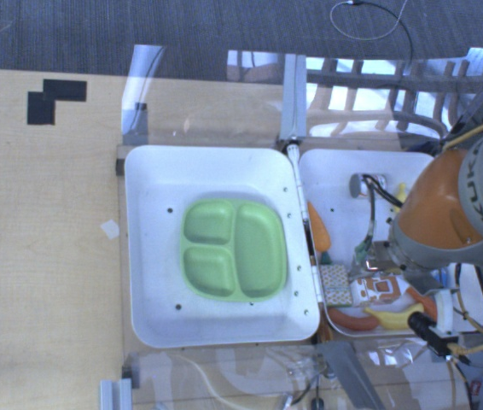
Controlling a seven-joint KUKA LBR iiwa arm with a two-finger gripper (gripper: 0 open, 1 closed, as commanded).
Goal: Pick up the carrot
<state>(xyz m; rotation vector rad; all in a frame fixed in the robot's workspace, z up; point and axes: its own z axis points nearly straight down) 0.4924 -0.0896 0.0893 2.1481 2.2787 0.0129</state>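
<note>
My gripper (376, 267) hangs low over the right bin (335, 178), near its front, and I cannot tell from here how it is set or whether it has hold of anything. Just below it lie a small printed box (380, 290), a checked packet (335, 285), a banana (392, 318) and a red sausage (352, 320). The carrot (317, 226) lies apart to my left, along that bin's left wall. In the left bin (152, 195) sits a green tray (234, 248).
</note>
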